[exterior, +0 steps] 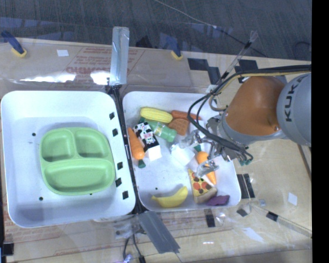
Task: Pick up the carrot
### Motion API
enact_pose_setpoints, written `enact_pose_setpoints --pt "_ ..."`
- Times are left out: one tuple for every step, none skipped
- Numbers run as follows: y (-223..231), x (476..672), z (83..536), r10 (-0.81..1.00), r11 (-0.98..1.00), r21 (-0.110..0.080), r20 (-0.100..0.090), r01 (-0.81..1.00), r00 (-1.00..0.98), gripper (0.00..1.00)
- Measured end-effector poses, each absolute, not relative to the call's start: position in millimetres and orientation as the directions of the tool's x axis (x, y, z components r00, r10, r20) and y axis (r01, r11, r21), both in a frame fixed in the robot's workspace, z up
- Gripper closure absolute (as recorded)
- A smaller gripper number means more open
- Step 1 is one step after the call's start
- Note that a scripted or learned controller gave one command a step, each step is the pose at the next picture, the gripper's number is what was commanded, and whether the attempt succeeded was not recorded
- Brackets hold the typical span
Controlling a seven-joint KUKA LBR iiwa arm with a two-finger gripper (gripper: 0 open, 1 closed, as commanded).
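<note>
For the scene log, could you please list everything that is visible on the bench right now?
left bin: one, white, left side of bench
green tray: one, three compartments, in the left bin
right bin: one, white, beside the left bin
carrot: one, orange, by the right bin's left wall
corn: one, yellow, near the right bin's far edge
banana: one, yellow, near the front wall
pizza slice: one, yellow and red, front right
purple item: one, front right corner
cow-patterned carton: one, black and white, beside the carrot
arm: one, grey with orange band, over the right bin's right side
gripper: one, low over the toys
</note>
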State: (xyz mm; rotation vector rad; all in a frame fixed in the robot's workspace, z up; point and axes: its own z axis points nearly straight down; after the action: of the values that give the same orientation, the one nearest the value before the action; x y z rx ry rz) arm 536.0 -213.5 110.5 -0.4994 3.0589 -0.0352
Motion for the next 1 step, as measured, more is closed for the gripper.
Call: enact_pose_setpoints --pt "-211.9 510.7 111.2 -0.135 0.991 -0.022 -0.053 -0.134 -0.989 0.0"
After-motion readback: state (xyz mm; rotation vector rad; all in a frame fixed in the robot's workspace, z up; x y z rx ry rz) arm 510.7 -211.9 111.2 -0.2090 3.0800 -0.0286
